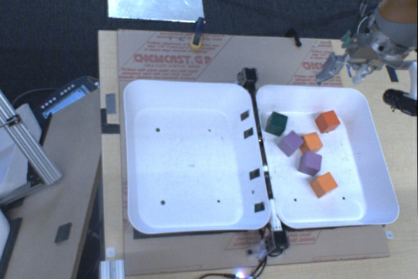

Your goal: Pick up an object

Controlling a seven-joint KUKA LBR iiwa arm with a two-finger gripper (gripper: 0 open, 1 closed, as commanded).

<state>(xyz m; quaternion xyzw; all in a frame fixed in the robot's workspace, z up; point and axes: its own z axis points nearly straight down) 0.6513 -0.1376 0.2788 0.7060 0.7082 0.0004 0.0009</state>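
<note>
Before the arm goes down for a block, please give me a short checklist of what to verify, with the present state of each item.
1. Blocks in the right bin: six there. Ok.
2. Gripper holding nothing: no block between its fingers. Ok.
3. Gripper above a block: it is beyond the bin's far rim. Not ok.
4. Free target: the orange block stands apart. Ok.
5. Crowding: two purple blocks and one orange touch or nearly touch. Not ok.
6. Finger opening: cannot tell.

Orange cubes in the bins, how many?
3, all in the right white bin: one orange cube near the far edge, one mid-cluster between two purple cubes, one nearest the front. None looks hidden.
</note>
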